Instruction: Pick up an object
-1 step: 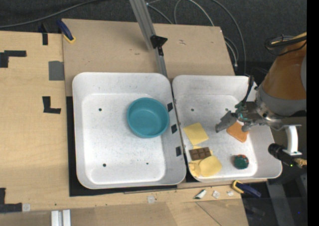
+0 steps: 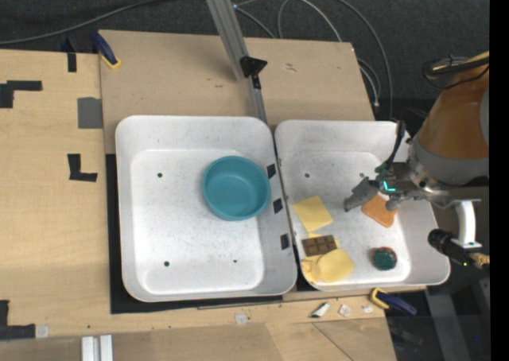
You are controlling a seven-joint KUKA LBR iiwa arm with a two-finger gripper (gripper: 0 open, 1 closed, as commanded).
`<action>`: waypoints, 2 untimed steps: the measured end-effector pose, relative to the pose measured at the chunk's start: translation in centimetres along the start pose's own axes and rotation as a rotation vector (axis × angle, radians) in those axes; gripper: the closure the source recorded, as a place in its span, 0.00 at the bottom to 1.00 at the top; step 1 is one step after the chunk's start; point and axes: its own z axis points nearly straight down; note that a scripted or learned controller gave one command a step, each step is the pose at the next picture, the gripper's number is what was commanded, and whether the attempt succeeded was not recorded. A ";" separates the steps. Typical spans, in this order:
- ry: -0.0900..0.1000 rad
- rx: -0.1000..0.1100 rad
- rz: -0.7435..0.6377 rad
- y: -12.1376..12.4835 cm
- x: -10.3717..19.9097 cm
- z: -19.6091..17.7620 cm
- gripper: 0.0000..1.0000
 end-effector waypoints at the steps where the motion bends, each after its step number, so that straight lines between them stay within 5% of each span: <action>1: 0.000 0.005 0.002 -1.0 -0.4 5.0 0.00; 2: -0.001 0.002 0.001 -1.1 -0.3 10.3 0.00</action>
